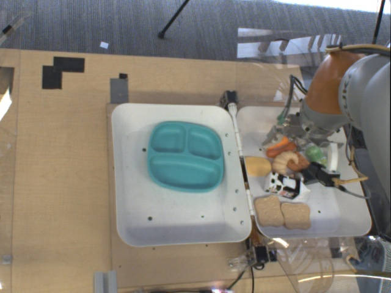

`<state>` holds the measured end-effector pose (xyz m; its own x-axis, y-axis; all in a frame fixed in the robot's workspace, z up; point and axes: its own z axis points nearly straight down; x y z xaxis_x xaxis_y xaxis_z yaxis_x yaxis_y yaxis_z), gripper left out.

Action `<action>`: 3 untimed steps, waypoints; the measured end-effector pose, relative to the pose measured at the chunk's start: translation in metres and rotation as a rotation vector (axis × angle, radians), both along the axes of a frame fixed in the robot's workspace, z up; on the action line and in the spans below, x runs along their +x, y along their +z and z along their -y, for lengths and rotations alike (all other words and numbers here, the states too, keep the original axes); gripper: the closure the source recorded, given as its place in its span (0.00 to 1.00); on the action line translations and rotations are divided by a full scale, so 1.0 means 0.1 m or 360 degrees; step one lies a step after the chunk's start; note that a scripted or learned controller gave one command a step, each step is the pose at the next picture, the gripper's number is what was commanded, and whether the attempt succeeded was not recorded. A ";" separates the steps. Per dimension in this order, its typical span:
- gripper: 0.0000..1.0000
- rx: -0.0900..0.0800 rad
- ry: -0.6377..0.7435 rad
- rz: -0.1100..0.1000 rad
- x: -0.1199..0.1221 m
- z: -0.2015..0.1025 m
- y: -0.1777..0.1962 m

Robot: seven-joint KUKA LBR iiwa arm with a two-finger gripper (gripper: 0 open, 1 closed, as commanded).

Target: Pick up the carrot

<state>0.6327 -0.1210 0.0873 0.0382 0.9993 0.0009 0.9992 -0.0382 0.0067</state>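
Note:
The carrot is a small orange piece lying in the right bin, near its upper middle. The grey arm reaches in from the right, with its orange band above the wrist. My gripper hangs directly over the carrot's right end, very close to it or touching it. The wrist and cables hide the gripper's tips. The carrot rests among other food pieces and looks to be lying on the bin floor.
Crowded round the carrot are a tan pastry, a green piece, a yellow piece, a black-and-white item and two bread slices. The left bin holds a teal divided plate.

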 end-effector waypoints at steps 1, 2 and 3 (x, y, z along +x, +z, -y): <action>1.00 0.0000 0.0003 0.0018 0.04 -0.01 0.14; 0.00 0.0000 0.0002 0.0017 0.04 -0.01 0.13; 0.00 0.0009 -0.0193 -0.0032 0.35 0.22 -0.02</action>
